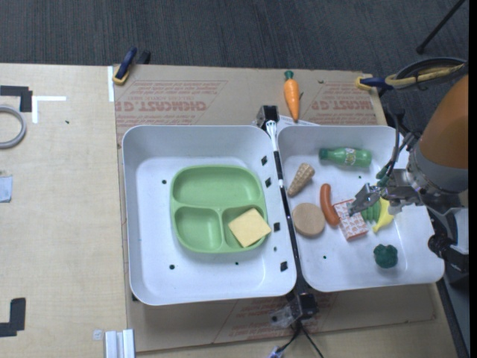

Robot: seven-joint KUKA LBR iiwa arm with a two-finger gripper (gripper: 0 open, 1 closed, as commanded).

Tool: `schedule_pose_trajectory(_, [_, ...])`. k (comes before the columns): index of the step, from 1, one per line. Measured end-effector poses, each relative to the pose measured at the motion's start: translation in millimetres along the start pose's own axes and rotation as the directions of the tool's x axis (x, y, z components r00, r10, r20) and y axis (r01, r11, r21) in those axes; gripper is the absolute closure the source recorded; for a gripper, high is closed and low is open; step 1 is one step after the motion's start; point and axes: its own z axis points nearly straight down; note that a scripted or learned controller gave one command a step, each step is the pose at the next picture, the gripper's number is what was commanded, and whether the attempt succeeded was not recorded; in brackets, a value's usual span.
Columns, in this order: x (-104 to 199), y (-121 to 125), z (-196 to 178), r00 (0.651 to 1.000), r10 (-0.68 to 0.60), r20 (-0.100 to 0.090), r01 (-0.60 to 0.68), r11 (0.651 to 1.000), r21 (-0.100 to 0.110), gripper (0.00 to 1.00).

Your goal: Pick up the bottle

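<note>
The green bottle (345, 156) lies on its side near the far edge of the right bin (328, 263), its pale label facing up. My gripper (367, 200) hangs over the right part of that bin, nearer the camera than the bottle and apart from it. Its dark fingers stand open and point left over a red-and-white packet (350, 221) and a small green-and-yellow item (380, 216). Nothing is held between them.
In the right bin also lie a waffle cone (301, 177), a red sausage (328, 203), a round tan biscuit (308, 218) and a dark green broccoli piece (385, 256). The left bin (145, 222) holds a green divided plate (192, 200) with a yellow cheese slab (249, 227). A toy carrot (291, 95) lies beyond the bins.
</note>
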Motion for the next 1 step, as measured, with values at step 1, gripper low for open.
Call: schedule_pose_trajectory(1, [-0.3, 0.4, -9.3, 1.000, 0.001, 0.001, -0.001, 1.000, 0.000, 1.00])
